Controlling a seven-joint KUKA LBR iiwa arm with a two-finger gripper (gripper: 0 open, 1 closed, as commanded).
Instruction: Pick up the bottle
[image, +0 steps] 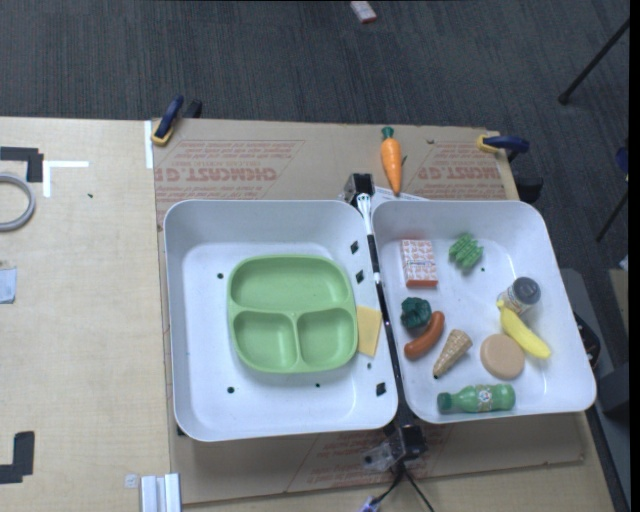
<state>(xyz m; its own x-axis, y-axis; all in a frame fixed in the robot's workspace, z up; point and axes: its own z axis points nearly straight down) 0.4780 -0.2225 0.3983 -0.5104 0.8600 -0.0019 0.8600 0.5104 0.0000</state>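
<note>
The green bottle (476, 399) is lying closest to the camera, on its side, at the front edge of the right bin (560, 300). Its cap is pointing left and its fat end is pointing right. This is the thing I am wanting to pick up.

Just behind it, an ice cream cone (450, 352), a round bun (501, 356) and a banana (525, 333) are sitting near, but not touching it. A sausage (423, 337), some broccoli (415, 311), a small jar (521, 294), a box (418, 262) and a leafy green (464, 250) are lying farther back. In the left bin (190, 300) a green tray (293, 313) is resting with a yellow cheese slice (369, 330) beside it. A carrot (390, 158) is lying outside, behind the bins.

I am thinking the bottle is light, hard plastic, smooth and round, so it may roll or slip. I am guessing the best hold is across its middle, with one finger on each long side.

I am not seeing my arm or my pincer here, so I cannot tell its pose or whether it is open or closed.
</note>
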